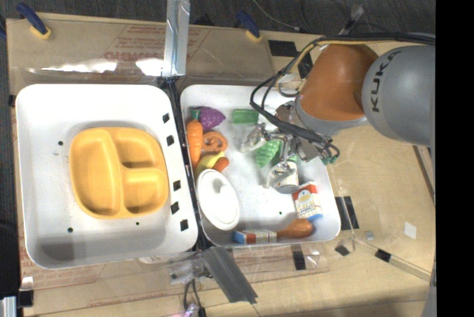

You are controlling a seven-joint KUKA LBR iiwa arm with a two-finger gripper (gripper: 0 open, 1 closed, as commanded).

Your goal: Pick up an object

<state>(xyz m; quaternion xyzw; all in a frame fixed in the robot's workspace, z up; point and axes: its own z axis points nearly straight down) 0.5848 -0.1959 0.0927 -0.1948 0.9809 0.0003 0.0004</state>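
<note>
The letters "KU", the start of a brand name, are seen in black on the grey arm (396, 93) at right; faint red print on the cardboard sheet (141, 41) behind the bins is left unreadable

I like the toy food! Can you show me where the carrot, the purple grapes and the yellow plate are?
carrot (194, 141): camera view, middle of its orange body.
purple grapes (212, 117): camera view, centre of the bunch.
yellow plate (95, 175): camera view, left compartment floor.
</note>
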